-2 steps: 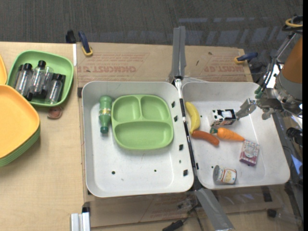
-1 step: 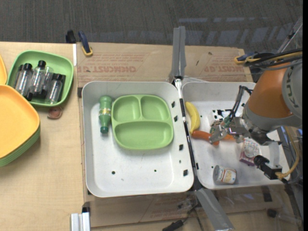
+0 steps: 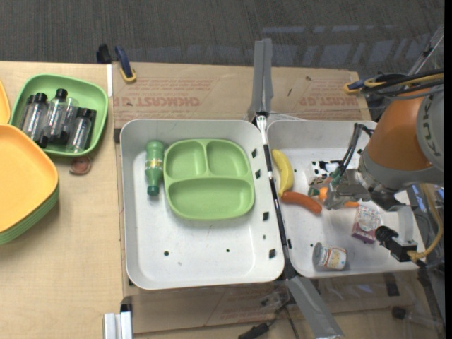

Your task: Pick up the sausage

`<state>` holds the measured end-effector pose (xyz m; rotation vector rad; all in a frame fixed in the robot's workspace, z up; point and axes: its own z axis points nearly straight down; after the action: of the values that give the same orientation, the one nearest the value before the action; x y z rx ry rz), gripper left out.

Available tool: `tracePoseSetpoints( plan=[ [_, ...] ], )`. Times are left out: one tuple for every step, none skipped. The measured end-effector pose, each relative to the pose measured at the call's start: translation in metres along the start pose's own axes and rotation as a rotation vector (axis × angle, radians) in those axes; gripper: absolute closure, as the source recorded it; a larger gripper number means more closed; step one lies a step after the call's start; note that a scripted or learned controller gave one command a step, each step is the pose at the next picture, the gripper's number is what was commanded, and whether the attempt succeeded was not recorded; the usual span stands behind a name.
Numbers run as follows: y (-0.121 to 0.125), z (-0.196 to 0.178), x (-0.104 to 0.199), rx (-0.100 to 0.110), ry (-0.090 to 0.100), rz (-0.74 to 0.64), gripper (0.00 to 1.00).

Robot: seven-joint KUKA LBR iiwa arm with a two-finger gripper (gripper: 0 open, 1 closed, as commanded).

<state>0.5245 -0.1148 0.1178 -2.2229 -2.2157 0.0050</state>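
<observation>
Orange-red and probably light, smooth and slightly yielding, the sausage point(image 3: 302, 201) lies just left of the pincer point(image 3: 335, 193), whose spread cannot be told, and looks best pinched mid-length.

Wooden bench point(image 3: 63, 274) with two white bins point(image 3: 141, 253), a green tray point(image 3: 95, 97) of bottles, stacked orange plates point(image 3: 25, 189).

The left white plastic bin point(image 3: 141, 260) holds a green three-compartment plastic plate point(image 3: 209, 178) toward its far edge, with a small green bottle point(image 3: 153, 167) just left of it. In the right white plastic bin point(image 3: 304, 263), a yellow banana point(image 3: 283, 170) lies along the left wall, an orange-red sausage point(image 3: 302, 202) just nearside of it, and a small round tin point(image 3: 330, 257) near the front edge. The hand point(image 3: 339, 193) sits just right of the sausage.
</observation>
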Motion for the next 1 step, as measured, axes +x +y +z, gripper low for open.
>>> tracePoseSetpoints(
  plan=[
    [-0.0111,0.0269,0.009,-0.001,0.0,-0.012,1.0]
  ],
)
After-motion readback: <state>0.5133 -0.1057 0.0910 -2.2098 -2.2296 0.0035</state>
